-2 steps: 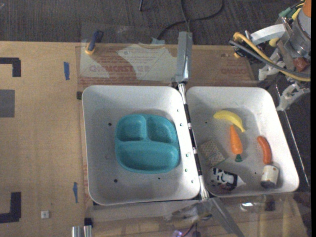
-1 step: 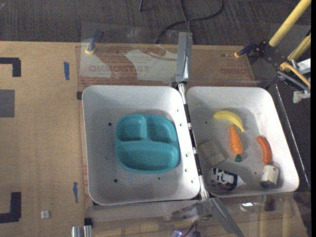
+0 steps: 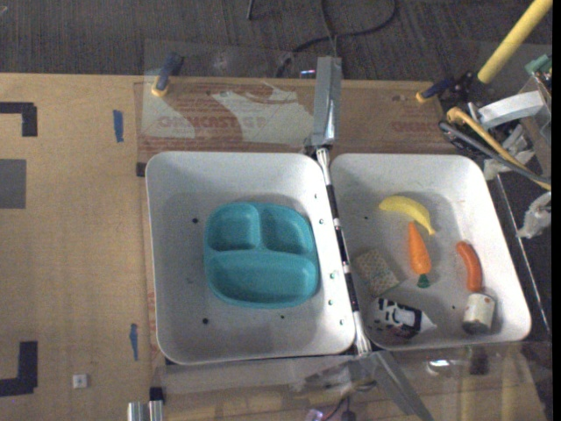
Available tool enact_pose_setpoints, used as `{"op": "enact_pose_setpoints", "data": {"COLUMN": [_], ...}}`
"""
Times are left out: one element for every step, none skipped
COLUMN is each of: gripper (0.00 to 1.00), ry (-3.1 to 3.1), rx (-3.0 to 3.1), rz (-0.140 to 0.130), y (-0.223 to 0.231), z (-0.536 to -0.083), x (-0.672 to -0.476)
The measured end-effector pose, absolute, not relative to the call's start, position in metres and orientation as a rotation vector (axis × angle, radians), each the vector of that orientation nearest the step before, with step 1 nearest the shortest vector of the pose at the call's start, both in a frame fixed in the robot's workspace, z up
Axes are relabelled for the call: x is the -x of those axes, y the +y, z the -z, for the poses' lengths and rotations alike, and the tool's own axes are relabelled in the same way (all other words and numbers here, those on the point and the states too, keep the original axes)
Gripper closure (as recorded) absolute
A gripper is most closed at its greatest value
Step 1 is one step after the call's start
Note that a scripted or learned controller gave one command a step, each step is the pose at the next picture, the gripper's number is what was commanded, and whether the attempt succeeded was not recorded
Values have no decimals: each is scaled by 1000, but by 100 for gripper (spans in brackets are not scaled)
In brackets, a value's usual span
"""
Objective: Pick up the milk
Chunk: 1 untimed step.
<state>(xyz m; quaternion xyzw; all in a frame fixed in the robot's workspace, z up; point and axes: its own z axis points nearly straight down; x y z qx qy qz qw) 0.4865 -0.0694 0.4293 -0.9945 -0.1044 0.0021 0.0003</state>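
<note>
The milk [image 3: 401, 317] is a small white carton with black cow patches. It lies on its side near the front left corner of the right bin [image 3: 500, 235], close to the front wall. A tan square sponge-like piece [image 3: 378, 270] lies just behind it, apart from it.
The right bin also holds a yellow banana [image 3: 408, 210], an orange carrot [image 3: 419, 251], a reddish sausage [image 3: 470, 265] and a pale cylinder [image 3: 479, 312]. A teal divided plate [image 3: 260, 254] fills the middle of the left bin [image 3: 171, 235]. Cables and a yellow pole [image 3: 515, 35] crowd the back right.
</note>
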Motion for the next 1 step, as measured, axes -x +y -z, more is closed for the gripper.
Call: {"op": "enact_pose_setpoints", "data": {"gripper": [0], "ry": [-342], "rx": [3121], "rz": [-7], "y": [-139], "z": [-308], "x": [-479]}}
